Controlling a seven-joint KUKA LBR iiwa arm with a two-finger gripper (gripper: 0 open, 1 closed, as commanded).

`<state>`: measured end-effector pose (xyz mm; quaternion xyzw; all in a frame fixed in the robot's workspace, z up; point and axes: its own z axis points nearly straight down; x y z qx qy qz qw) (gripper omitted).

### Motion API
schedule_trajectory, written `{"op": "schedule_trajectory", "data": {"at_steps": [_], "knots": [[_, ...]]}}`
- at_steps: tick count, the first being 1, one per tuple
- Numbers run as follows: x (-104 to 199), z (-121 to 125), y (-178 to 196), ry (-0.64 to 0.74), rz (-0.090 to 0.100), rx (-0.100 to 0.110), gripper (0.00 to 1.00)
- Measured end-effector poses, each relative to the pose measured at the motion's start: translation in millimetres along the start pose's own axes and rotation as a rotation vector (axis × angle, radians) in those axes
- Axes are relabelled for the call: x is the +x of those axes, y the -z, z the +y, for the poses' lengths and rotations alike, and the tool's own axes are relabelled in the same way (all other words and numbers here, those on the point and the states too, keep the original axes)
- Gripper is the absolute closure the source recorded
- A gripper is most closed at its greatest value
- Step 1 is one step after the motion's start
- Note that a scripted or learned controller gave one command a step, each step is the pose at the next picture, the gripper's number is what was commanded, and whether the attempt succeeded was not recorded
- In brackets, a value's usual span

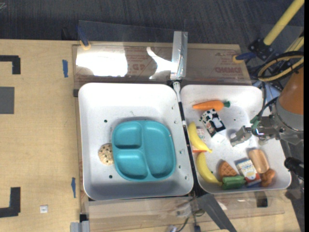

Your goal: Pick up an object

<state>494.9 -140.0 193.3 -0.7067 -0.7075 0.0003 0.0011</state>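
Right bin (251, 93) crowded: carrot (208, 105) by far edge, bananas (199, 149) along left wall, packets at near corner. Jaws (240, 136) low over bin's middle, apparently parted, holding nothing. Approach step; next, choosing one item, descending, closing.

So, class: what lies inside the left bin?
Inside the left bin are a teal divided tray and a cookie touching the tray's left edge. Whatever lies under the tray is covered.
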Motion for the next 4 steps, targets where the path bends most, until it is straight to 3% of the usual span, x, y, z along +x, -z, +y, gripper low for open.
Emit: {"op": "schedule_trajectory", "data": {"at_steps": [1, 2, 3, 4], "knots": [[40, 33, -93, 0.094, -0.006, -0.018, 0.0], [29, 144, -107, 0.08, -0.003, -0.007, 0.0], [29, 146, -95, 0.083, -0.005, -0.011, 1.0], [95, 173, -3, 0.004, 0.0, -0.012, 1.0]]}}
